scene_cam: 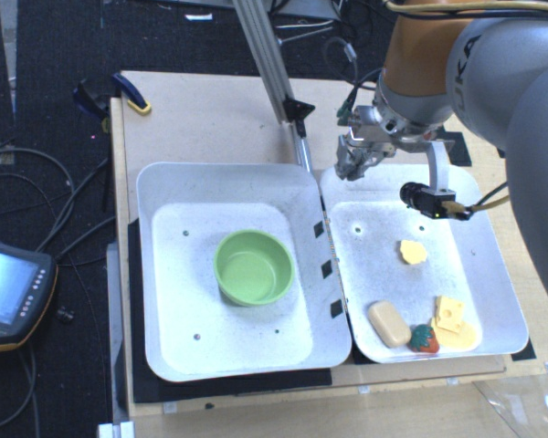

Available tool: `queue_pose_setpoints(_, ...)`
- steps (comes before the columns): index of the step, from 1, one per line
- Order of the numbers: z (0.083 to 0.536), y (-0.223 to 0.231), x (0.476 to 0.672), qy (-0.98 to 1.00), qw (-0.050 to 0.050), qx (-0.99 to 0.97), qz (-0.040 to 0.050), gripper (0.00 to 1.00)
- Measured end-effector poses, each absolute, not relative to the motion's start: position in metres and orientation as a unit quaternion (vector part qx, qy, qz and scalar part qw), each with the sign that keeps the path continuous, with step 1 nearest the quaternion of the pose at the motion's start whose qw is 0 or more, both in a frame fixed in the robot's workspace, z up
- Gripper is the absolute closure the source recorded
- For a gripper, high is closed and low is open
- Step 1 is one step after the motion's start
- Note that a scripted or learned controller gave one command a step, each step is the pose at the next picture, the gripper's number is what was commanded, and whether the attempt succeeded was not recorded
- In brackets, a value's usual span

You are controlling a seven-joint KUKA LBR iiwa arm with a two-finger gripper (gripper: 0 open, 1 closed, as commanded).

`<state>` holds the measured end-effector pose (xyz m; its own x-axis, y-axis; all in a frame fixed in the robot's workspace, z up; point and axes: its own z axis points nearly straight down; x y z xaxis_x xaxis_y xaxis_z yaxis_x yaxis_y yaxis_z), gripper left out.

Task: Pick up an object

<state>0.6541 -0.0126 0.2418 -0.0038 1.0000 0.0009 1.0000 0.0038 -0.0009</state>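
Two shallow white plastic bins sit side by side on the pale wooden worktop (210,117), touching along their inner rims. The left bin (169,331) holds a round green plastic bowl (253,268), standing upright near its middle. In the right bin (493,272), a small yellow lump (413,252) lies about centre. Along the near edge, a tan bread-roll-shaped piece (389,323) lies to the left, a small red-and-green strawberry-like toy (425,338) just beside it, and a yellow holed cheese wedge (455,322) right of that, touching the strawberry. The grey two-finger gripper (350,167) hangs over the far-left corner of the right bin, well apart from all four items. A handheld pendant with a screen (9,295) lies off the worktop at far left.
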Motion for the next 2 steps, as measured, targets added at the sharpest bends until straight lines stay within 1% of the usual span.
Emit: queue_pose_setpoints(2, 0.223, 0.085, 0.657, -0.708, 0.000, -0.706, 0.0000, 1.00)
